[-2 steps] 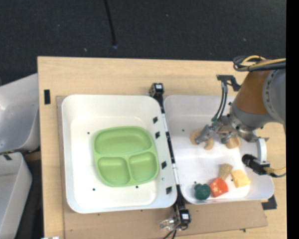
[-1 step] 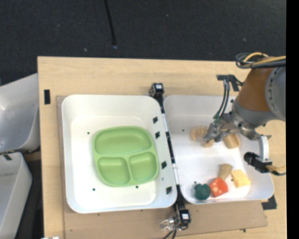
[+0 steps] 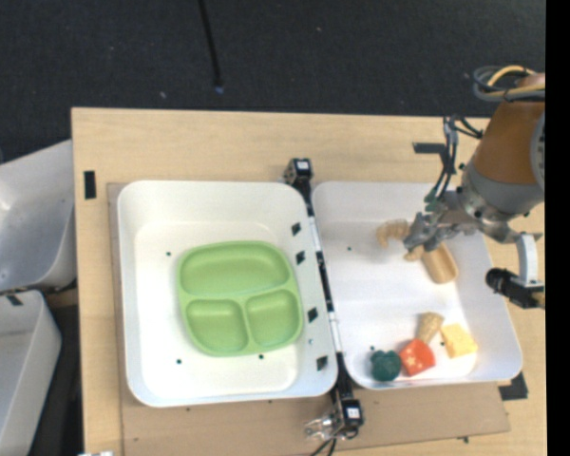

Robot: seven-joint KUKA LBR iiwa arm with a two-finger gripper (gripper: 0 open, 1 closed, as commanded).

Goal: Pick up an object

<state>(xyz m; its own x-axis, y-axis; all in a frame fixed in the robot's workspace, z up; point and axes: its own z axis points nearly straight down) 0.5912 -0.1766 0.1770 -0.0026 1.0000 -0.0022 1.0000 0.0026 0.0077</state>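
My gripper (image 3: 424, 238) hangs over the upper part of the right bin (image 3: 361, 283), reaching in from the right. Just left of it lies a small pale tan piece (image 3: 392, 233). A brown cylinder-like piece (image 3: 441, 265) lies right below the gripper, partly under it. Whether either one touches the gripper is unclear. Along the bin's front edge sit a dark green object (image 3: 385, 365), a red one (image 3: 417, 357), a yellow block (image 3: 458, 341) and a small tan piece (image 3: 429, 327).
The left bin (image 3: 142, 255) holds a light green divided plate (image 3: 239, 296). A ridge with black clips separates the two bins. The grey arm with its orange band (image 3: 508, 150) stands over the right bin's far right corner.
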